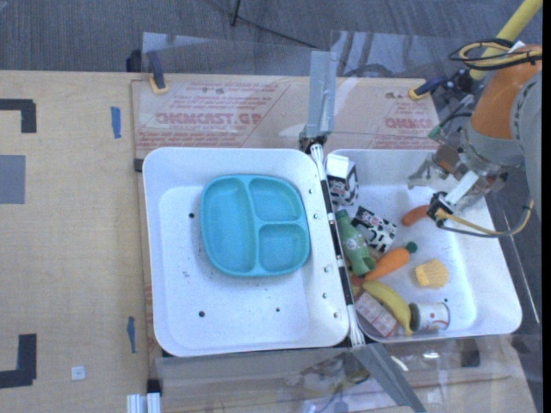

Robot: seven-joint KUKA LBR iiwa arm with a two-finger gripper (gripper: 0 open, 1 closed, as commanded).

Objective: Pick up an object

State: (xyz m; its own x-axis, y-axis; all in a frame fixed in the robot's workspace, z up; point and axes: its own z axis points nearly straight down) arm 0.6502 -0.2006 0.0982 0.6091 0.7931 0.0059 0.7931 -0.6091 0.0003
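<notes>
The right bin [495, 308] holds several toy foods. A small orange piece [415, 215] lies near its back right. Further in are a carrot [387, 262], a yellow chunk [431, 274], a banana [387, 301] and a small can [430, 315] on its side. Along the left wall are a white carton [342, 179], a green bottle [351, 237] and a cow-print box [376, 226]. My gripper [429, 177] hangs over the bin's back right part, just above and right of the orange piece, with nothing visibly in it.
The left bin [168, 256] holds a teal divided plate [256, 225]. A raised divider [331, 248] separates the two bins. A grey upright post [320, 101] stands behind them. The arm with its orange band [501, 101] comes in from the upper right.
</notes>
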